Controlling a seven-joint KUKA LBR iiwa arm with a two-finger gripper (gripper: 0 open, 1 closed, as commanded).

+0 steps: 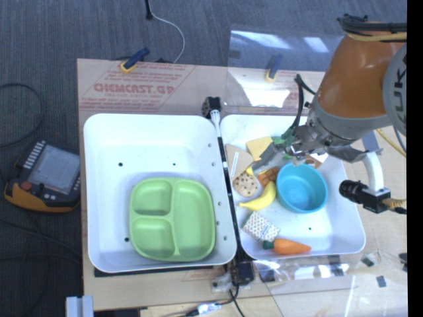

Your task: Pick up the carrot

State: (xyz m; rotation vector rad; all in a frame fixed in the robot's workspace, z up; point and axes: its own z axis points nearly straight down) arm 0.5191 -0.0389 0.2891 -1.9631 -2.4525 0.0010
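1. The carrot (291, 246) lies untouched at the near edge of the right bin (350, 240), beside a patterned packet (260, 228).
2. Farther back, the end effector (285, 152) hovers near the blue bowl (301, 189); I cannot tell how it is set.
3. Judged step: approach. Next, travel nearward over the carrot and descend.

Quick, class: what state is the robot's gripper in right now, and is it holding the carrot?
Gripper: state cannot be told; it sits over the right bin by the blue bowl.
Carrot: not held, lying at the bin's near edge.
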